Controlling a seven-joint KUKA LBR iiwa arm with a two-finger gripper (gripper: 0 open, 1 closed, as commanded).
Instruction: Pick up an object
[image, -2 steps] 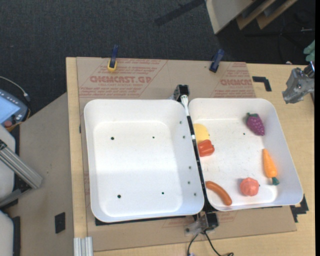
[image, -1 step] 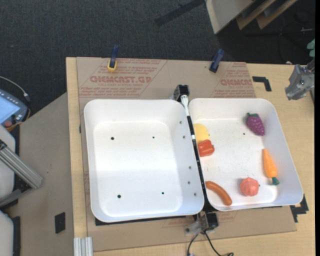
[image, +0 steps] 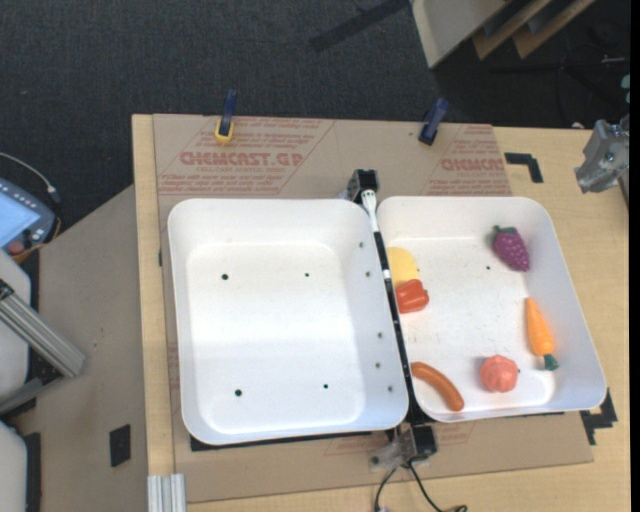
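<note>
camera view: two shallow white plastic bins sit side by side on a brown cardboard-covered bench (image: 300, 150). the left bin (image: 200, 400) and the right bin (image: 440, 225) touch along a shared inner edge, joined there by a black clamp strip.

the right bin holds six toy food items. a purple plastic grape cluster (image: 510, 247) lies near the far right corner. an orange plastic carrot (image: 539, 331) lies along the right wall, green tip toward the near edge. a pink-red rounded plastic fruit (image: 499, 373) sits near the near right corner, just beside the carrot tip. an orange-red plastic sausage (image: 438, 385) lies tilted at the near left corner. a yellow rounded plastic piece (image: 402, 264) rests against the left wall, touching a red plastic pepper-like piece (image: 412, 296) just nearer.

a grey metal gripper part (image: 603, 160) appears at the right edge, above the bench and well apart from the bins. its opening state cannot be determined. no item is in contact with it.
</note>
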